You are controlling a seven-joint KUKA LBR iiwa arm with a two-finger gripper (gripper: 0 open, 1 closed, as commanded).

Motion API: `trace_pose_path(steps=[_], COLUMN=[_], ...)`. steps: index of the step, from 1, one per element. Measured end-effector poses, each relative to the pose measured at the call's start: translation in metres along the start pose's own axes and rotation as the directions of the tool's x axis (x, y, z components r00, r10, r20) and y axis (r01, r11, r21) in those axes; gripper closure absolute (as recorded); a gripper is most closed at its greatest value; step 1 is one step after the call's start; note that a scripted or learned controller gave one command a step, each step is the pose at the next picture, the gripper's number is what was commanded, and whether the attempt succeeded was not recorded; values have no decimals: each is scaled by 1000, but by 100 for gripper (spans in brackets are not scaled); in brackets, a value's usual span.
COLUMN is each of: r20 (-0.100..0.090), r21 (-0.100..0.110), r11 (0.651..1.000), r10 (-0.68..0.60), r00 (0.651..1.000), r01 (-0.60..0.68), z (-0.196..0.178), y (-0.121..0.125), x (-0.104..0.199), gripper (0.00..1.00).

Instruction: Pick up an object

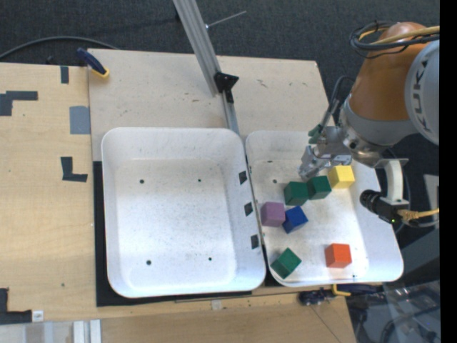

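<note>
Wooden bench (43, 213), dark floor (300, 20)

Two shallow white plastic bins sit side by side on the bench: the left bin (121, 148) and the right bin (378, 252). Seven small cubes can be counted, all lying in the right bin. Three are green: one dark green cube (295, 193), a second green cube (319, 186) just beside it, and a third green cube (286, 261) near the front wall. One is a yellow cube (342, 175), one a purple cube (272, 214), one a blue cube (294, 219), and one an orange-red cube (338, 255). Above them hangs one grey two-finger gripper (314, 164).
</note>
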State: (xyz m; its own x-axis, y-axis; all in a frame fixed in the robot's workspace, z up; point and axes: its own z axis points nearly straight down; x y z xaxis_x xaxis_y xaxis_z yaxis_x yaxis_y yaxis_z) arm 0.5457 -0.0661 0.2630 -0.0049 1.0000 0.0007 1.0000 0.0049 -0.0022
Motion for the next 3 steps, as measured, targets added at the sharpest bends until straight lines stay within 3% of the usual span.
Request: trace_pose_path(steps=[3], r20=[0], r21=[0], r11=[1000], r10=[-2], r00=[1000], r01=[2], z=[18], y=[8], x=[150], gripper=[100])
